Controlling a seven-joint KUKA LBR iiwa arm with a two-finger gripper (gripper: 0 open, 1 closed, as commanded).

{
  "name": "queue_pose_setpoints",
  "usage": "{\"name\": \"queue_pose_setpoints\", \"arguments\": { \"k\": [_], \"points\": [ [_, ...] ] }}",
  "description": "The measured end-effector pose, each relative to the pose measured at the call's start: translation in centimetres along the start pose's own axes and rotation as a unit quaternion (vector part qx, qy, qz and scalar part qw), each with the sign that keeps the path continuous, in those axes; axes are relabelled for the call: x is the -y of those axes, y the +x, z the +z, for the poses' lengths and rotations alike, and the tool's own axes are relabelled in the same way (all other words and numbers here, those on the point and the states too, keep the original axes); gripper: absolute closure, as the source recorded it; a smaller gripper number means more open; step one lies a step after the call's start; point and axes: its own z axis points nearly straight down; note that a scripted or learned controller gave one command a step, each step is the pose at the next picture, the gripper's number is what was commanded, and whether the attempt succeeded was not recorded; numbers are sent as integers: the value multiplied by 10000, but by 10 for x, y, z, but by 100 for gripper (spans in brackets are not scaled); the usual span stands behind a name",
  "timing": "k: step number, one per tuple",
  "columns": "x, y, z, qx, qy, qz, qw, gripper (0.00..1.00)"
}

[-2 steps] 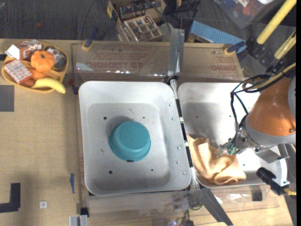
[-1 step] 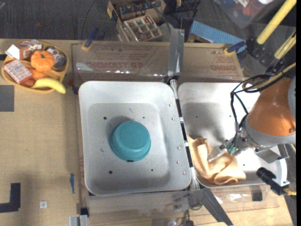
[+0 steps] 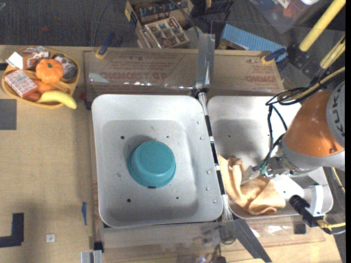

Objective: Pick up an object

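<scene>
A teal bowl [image 3: 152, 164] lies upside down near the middle of the left bin [image 3: 109, 125]. A crumpled tan cloth [image 3: 249, 189] lies in the front left corner of the right bin [image 3: 236, 119]. My gripper [image 3: 262, 172] is low in the right bin, right at the upper right edge of the cloth. The orange band and grey wrist stand over it and hide how it meets the cloth.
A yellow dish of toy food [image 3: 39, 77] with an orange pumpkin and a banana sits at the bench's back left. A clear upright panel [image 3: 164, 70] stands behind both bins. Black cables [image 3: 279, 100] run over the right bin's back right corner.
</scene>
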Motion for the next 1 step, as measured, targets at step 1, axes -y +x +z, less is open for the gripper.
{"name": "queue_pose_setpoints", "arguments": {
  "k": [1],
  "points": [
    [-29,38,-94,-11,41,-270,9996,0]
  ]
}}
